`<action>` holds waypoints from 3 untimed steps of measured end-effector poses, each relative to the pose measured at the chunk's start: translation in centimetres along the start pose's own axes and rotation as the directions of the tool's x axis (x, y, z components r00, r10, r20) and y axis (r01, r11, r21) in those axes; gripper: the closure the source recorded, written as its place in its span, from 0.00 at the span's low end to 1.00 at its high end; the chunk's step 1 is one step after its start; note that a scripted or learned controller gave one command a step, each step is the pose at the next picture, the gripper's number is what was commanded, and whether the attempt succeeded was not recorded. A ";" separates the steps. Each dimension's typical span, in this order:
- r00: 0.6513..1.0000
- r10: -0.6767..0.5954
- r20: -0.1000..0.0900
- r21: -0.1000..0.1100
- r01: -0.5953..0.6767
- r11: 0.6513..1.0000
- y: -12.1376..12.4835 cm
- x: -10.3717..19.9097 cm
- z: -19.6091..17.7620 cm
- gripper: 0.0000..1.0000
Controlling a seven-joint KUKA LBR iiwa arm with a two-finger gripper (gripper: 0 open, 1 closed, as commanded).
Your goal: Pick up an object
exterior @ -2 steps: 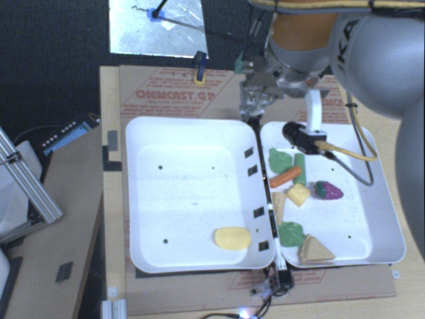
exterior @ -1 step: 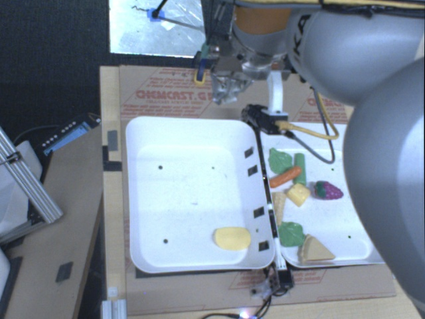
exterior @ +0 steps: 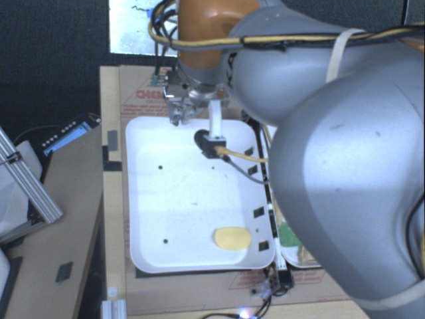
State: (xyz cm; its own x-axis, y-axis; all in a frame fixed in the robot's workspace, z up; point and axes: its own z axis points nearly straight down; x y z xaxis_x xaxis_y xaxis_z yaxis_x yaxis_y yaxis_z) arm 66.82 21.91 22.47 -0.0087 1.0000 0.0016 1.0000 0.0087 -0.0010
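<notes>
A flat, pale yellow oval object [exterior: 232, 238] lies in the left white bin [exterior: 172, 198], near its front right corner. My gripper [exterior: 196, 126] hangs over the back edge of that bin, below the orange wrist band, far from the yellow object. Nothing can be seen held in it. A black part with a yellow cable [exterior: 207, 143] sits just under the wrist, over the bin floor.
The big grey arm covers most of the right bin; a sliver of it [exterior: 292, 256] shows with something green [exterior: 289, 234] inside. Cardboard lies under the bins. A metal rail [exterior: 30, 188] stands at the left.
</notes>
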 end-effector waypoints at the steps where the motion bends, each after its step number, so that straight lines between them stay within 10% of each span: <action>1: 1.000 0.002 -0.001 -0.005 -0.002 1.000 0.1 1.6 -3.7 1.00; 3: 1.000 0.007 0.000 -0.005 -0.007 1.000 0.1 0.6 -8.6 1.00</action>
State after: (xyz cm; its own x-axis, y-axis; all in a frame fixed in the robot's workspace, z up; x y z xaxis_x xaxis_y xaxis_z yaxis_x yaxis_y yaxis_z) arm 66.90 22.49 31.08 -0.0016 1.0000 0.0014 1.0000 0.0016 0.0037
